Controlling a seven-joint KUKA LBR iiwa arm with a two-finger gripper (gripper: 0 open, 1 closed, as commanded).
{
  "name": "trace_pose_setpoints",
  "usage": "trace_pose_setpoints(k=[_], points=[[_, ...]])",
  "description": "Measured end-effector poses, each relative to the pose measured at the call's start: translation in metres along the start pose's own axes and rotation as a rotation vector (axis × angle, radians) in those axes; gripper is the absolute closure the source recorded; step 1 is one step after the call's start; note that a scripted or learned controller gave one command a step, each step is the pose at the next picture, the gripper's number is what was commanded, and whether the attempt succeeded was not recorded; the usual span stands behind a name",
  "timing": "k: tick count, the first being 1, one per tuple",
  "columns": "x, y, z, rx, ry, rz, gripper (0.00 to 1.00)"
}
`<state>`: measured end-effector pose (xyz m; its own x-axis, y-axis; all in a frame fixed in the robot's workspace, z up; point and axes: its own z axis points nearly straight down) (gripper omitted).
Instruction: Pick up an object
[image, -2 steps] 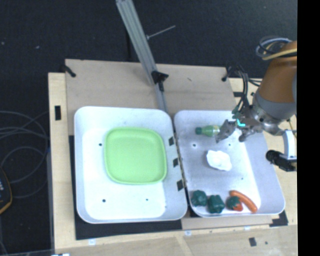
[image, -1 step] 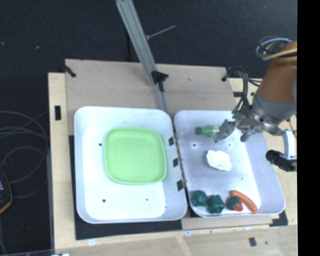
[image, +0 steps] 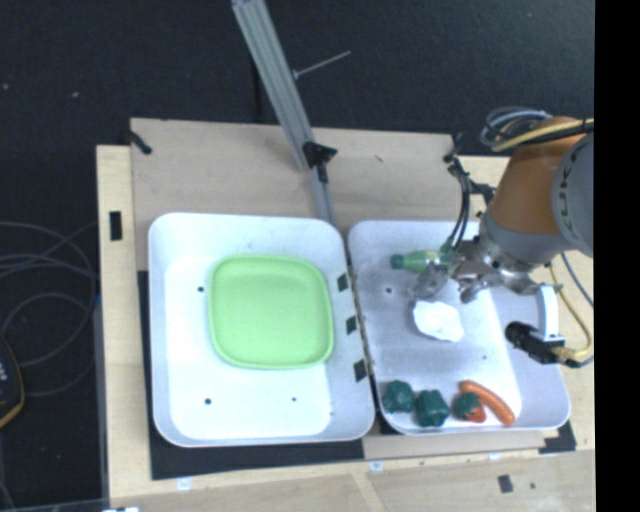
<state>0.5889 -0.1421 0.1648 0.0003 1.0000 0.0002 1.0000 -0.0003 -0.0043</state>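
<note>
hovering jaws above white object, unlabelled.

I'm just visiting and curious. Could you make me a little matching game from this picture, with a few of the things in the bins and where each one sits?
Things:
1. green plate
2. white object
3. orange-red object
4. gripper

Places:
A. near front edge of the right bin
B. middle of the right bin
C. left bin
D. just above the white object

Pairs: 1-C, 2-B, 3-A, 4-D
</note>
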Motion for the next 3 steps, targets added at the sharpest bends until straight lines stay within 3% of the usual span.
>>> trace_pose_setpoints(k=[1,2,3], points=[[-0.01,0.0,0.047,-0.001,-0.001,0.001,0.0],[-0.011,0.001,0.064,-0.006,-0.002,0.001,0.0],[-0.011,0.002,0.051,-0.012,-0.001,0.002,1.0]])
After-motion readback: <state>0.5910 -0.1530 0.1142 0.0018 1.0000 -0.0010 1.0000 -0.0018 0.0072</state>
